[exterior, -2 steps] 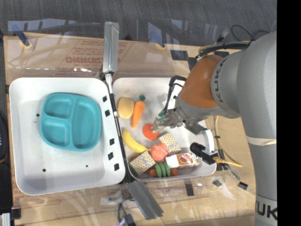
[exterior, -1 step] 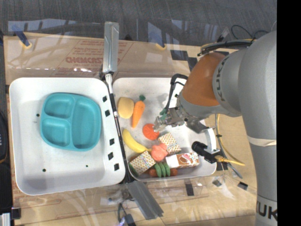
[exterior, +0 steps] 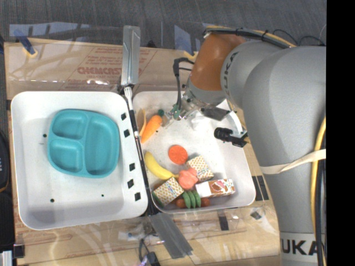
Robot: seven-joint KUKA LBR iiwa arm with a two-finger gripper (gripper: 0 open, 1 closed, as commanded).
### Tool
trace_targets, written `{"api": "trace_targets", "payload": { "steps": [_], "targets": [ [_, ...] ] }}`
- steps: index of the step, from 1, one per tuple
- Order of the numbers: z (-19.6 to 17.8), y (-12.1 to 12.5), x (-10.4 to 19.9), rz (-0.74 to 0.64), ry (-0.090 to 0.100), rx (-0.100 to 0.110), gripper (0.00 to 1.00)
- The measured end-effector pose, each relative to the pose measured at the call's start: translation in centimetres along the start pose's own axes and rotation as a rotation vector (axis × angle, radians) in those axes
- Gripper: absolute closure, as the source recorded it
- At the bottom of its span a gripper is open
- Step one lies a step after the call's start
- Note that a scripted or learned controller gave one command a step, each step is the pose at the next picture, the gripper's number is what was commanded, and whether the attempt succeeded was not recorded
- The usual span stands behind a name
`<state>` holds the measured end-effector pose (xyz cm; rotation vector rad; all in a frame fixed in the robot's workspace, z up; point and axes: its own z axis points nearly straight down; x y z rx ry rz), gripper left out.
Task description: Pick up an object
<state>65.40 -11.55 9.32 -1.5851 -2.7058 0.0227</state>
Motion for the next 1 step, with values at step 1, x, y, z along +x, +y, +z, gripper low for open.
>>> {"api": "trace_targets", "payload": {
  "steps": [1],
  "targets": [
    [-0.24, -3.8, 1.8, -0.077, 0.003, -0.014, 1.0]
  ]
}}
